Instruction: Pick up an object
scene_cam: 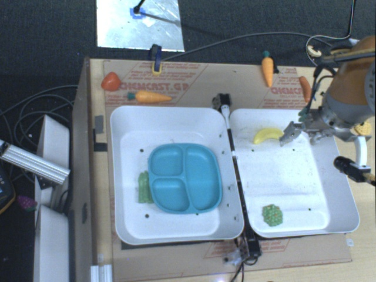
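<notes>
A yellow banana (pixel 267 135) lies in the upper left part of the right bin (pixel 341 216). A green bumpy ball (pixel 272 214) rests near that bin's front edge. My gripper (pixel 303 135) hangs over the upper right part of the same bin, just right of the banana, with its left fingertip close to the banana's end. Its fingers are open and nothing sits between them. In the left bin (pixel 126 157) a blue divided plate (pixel 184 178) lies flat, with a green piece (pixel 144 187) against its left side.
On the cardboard behind the bins lie an orange carrot (pixel 150 97), a red-orange piece (pixel 111 81), a second carrot (pixel 268 70) and an orange piece (pixel 305 89). A black clamp (pixel 222 103) sits where the bins meet. Cables run along the left of the bench.
</notes>
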You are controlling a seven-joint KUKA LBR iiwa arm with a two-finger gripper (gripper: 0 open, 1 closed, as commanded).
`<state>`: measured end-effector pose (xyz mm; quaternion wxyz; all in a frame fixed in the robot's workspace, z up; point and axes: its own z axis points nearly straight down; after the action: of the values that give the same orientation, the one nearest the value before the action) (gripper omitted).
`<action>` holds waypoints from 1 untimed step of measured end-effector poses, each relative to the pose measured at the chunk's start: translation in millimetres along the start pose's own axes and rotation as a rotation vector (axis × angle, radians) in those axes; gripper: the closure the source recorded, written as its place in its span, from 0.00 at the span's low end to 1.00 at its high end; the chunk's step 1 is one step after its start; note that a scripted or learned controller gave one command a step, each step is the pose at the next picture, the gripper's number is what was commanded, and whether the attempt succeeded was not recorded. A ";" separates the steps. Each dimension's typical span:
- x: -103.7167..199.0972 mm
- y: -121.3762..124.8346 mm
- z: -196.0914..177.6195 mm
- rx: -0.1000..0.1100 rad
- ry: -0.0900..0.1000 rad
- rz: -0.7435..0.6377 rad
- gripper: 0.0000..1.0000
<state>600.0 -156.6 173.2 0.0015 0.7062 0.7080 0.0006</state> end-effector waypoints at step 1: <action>55.6 53.7 59.3 0.002 0.002 -0.003 0.00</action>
<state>653.7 -100.9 114.0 0.0001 0.7053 0.7089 0.0007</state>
